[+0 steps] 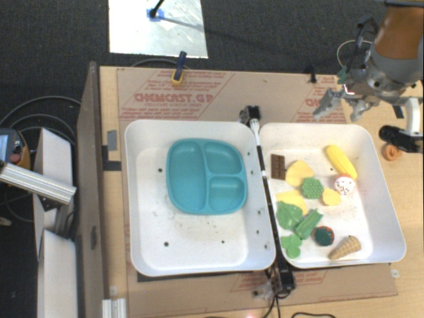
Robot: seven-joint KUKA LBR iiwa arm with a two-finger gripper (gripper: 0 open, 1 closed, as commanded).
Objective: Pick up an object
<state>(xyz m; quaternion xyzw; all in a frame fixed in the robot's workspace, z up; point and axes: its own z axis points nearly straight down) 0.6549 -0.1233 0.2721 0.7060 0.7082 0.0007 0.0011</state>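
Hovering above bench (218, 88), hand (342, 104) spread, holding nothing; dark carpet (53, 32) beyond.

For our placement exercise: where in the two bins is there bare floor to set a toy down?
Left white bin: bare floor in front of and left of the teal divided plate. Right white bin: bare along its far wall, behind the yellow corn cob; crowded from the brown chocolate bar to the waffle cone.

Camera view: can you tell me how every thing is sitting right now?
Gripper: open, above the bench behind the right bin, holding nothing.
Teal divided plate: flat in the left bin.
Corn cob: lying in the right bin.
Ice cream cone: lying on its side.
Chocolate bar: lying flat.
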